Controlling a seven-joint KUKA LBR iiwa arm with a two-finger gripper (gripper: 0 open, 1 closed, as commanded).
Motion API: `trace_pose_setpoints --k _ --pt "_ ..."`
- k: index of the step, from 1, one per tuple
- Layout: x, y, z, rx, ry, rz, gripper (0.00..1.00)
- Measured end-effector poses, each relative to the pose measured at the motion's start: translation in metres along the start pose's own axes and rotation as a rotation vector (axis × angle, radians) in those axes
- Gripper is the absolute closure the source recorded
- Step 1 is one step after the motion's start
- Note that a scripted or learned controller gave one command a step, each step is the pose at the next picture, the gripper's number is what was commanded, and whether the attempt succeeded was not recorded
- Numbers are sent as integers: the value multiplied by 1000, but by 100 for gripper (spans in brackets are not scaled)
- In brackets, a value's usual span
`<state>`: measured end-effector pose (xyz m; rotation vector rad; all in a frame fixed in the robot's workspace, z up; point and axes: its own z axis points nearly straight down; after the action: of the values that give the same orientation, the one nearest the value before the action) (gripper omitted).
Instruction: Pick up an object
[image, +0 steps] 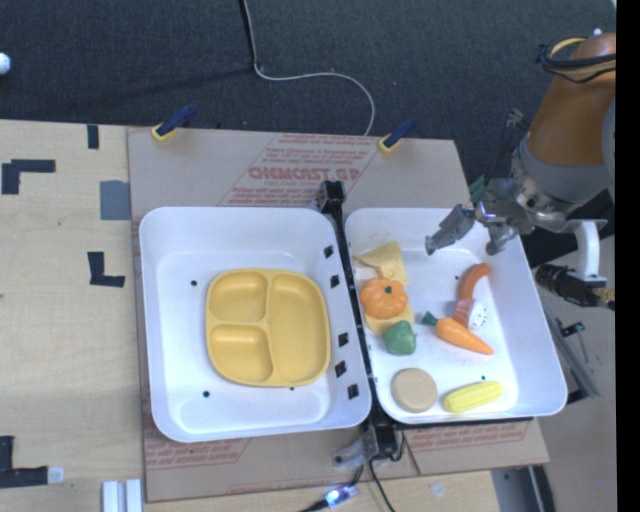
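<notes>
My gripper (470, 236) hangs over the back of the right bin (540, 340), its two fingers spread apart and nothing between them; it is open. Just below it lies a red sausage (471, 283). An orange carrot (463, 335) and a small white piece (479, 317) lie in front of the sausage. At the bin's left side sit a yellow cheese wedge (386, 262), an orange pumpkin (384, 297) and a green pepper (400, 338). A round tan cookie (413, 389) and a yellow corn cob (472, 396) lie along the front wall.
The left bin (165, 300) holds a yellow divided plate (268, 327). A black divider with clips (345, 300) runs between the bins. Both bins rest on a cardboard sheet (200, 170); a white cable (310, 75) loops behind it.
</notes>
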<state>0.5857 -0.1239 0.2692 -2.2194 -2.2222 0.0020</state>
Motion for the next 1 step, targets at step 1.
trace_pose_setpoints --k 1 --pt "24 -79 81 15 4 1 0"
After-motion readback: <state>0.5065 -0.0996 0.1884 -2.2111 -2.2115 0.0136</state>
